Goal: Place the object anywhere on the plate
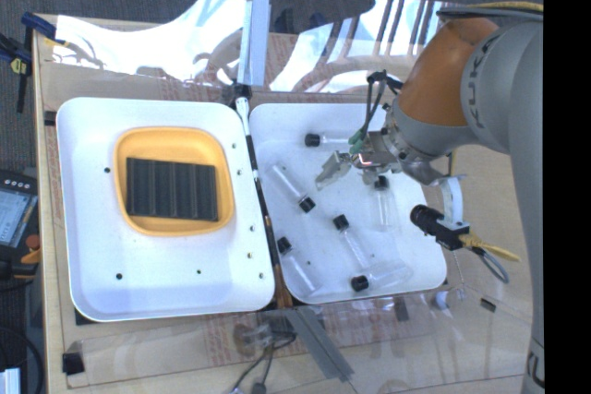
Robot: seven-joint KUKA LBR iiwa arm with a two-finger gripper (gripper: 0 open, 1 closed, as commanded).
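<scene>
Camera view, from the near edge of the bench point(138, 355) back: we see clear, black-capped vials point(294, 191) scattered loose across the right bin point(420, 268) — presumably the pick stock — while the yellow plate point(172, 146) with its dark ribbed insert waits in the left bin point(83, 272), well apart. Farther back, the end effector point(343, 163) hangs low over the right bin's upper middle; we cannot tell its opening, nor whether it holds a vial.
</scene>
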